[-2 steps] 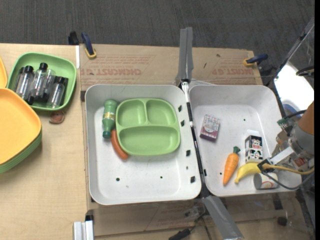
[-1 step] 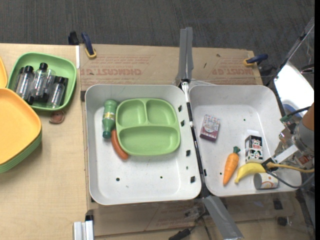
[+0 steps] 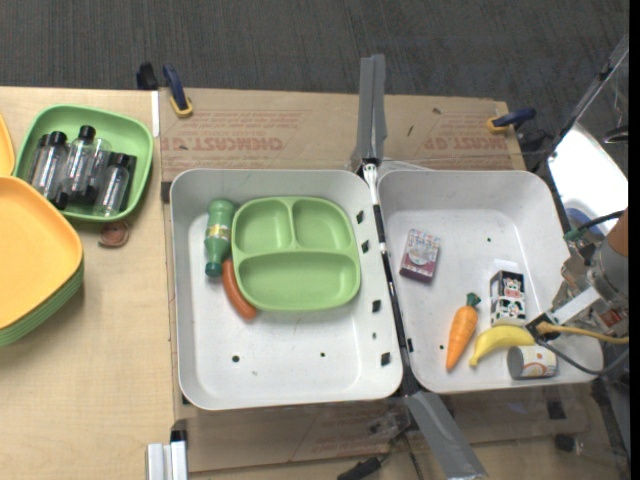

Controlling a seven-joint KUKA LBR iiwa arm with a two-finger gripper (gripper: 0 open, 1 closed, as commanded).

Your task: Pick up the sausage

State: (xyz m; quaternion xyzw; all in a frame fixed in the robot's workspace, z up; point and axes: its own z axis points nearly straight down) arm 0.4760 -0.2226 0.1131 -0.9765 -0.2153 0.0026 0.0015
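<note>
Task not yet begun, as far as this view shows. The orange-red sausage [image 3: 238,290], a short curved plastic piece, lies flat on the floor of the left shallow white bin [image 3: 290,368], tucked against the lower-left edge of the green three-compartment plastic plate [image 3: 296,251] and touching or nearly touching it. Its upper end sits just below the small green toy bottle [image 3: 217,236], which lies along the plate's left side. Nothing is on or around the sausage. The arm's end, with the gripper [image 3: 598,303], sits at the far right of the view, over the outer rim of the right white bin [image 3: 470,203], well apart from the sausage and a whole bin away; cables and hardware clutter that spot and I cannot tell how the gripper stands. Right bin holds a small purple-and-white card box [image 3: 420,255], an orange toy carrot [image 3: 460,333], a yellow toy banana [image 3: 502,342], a small white-and-black carton [image 3: 509,297] and a grey tin can [image 3: 532,362]; none concern the job. Left to do, by my reading: cross to the left bin, come down on the sausage clear of plate and bottle, close, lift. The tight fit against the plate looks the awkward part.
</note>
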